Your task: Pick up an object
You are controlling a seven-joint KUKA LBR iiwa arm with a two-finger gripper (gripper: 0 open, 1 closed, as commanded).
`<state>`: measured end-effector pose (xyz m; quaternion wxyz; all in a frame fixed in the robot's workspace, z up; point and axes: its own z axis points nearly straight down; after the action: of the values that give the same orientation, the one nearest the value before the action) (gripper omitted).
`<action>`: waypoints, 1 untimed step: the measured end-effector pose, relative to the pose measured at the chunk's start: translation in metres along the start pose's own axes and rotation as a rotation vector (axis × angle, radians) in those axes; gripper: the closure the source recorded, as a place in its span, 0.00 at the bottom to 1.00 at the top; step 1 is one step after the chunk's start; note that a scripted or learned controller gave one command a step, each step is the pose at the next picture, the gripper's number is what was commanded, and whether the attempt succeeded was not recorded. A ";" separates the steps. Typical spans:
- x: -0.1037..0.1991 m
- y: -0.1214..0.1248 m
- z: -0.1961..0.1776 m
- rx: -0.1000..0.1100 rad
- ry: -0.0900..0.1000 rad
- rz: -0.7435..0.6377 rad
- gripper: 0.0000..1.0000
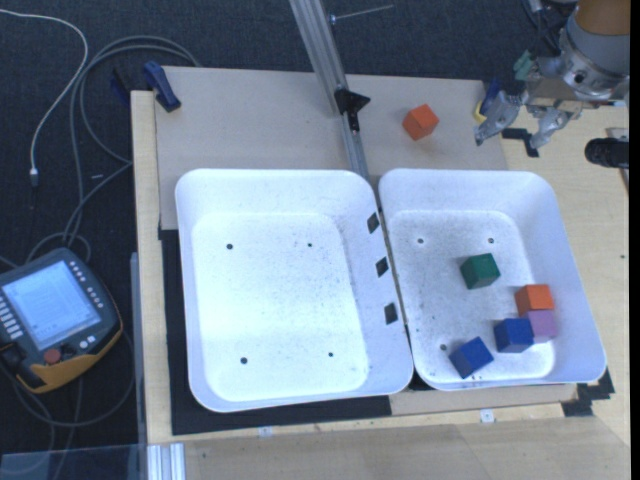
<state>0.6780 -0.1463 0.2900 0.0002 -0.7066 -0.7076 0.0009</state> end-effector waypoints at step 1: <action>-0.010 -0.051 0.107 0.010 0.003 0.003 0.00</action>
<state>0.6267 -0.1564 0.1828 0.0048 -0.7077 -0.7065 0.0032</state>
